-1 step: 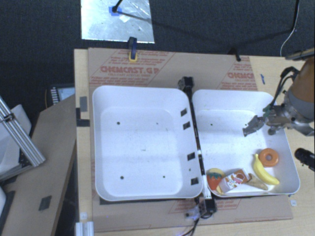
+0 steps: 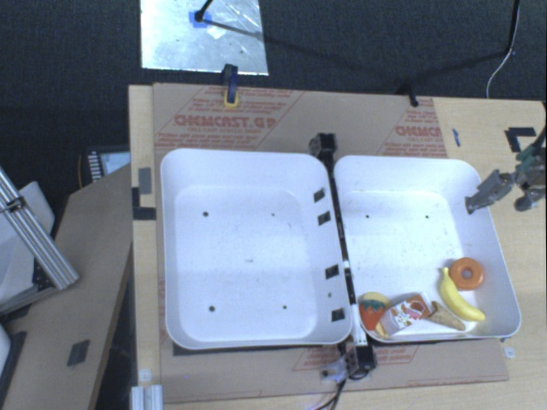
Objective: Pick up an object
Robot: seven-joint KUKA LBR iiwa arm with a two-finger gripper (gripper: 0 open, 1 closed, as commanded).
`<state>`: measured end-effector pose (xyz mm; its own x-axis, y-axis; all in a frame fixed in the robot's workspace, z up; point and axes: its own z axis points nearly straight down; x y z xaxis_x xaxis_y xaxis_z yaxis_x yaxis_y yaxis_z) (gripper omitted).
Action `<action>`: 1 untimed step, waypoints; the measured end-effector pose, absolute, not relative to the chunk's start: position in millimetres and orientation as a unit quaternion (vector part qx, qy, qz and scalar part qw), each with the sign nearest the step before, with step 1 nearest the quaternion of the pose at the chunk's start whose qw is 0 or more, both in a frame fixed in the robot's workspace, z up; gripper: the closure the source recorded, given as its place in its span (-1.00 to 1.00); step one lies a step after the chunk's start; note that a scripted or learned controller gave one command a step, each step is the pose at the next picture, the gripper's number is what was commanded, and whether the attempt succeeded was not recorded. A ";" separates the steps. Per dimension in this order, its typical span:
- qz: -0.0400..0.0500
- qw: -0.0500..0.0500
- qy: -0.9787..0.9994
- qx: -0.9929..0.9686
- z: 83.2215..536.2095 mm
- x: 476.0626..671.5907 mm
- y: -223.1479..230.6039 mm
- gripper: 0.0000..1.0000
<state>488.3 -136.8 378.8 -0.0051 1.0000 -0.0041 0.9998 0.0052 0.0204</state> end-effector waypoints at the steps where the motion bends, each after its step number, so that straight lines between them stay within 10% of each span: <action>1: 0.005 0.005 0.711 0.703 472.3 487.9 -58.9 -1.00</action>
<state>487.9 -58.9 472.3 -0.0111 0.9999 0.0008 0.9998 0.0111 0.0144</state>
